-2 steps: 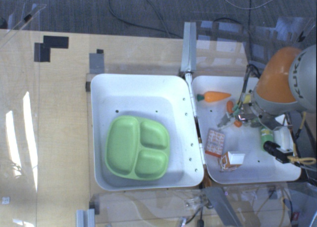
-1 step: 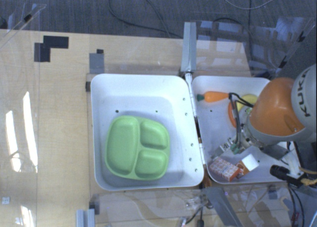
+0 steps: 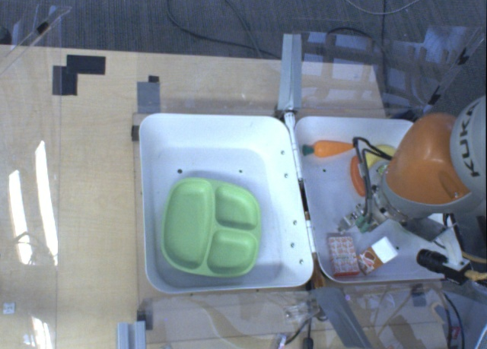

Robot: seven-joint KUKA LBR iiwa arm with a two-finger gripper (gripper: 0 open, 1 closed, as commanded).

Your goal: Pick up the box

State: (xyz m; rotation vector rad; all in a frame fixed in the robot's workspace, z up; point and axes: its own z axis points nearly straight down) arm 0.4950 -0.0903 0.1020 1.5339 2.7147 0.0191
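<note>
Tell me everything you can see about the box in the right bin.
The box is small, flat and rectangular, with a reddish-orange face printed in a pale grid-like pattern; it looks like cardboard packaging. It lies flat, long side running up the picture, on the floor of the right bin, close to its near wall and left corner. A small orange and white item sits right beside it, seemingly touching. The arm hangs above, apart from it.

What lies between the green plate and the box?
In the camera view, the raised white walls where the two bins meet lie between the green plate and the box; besides them, only bare white bin floor.
</note>
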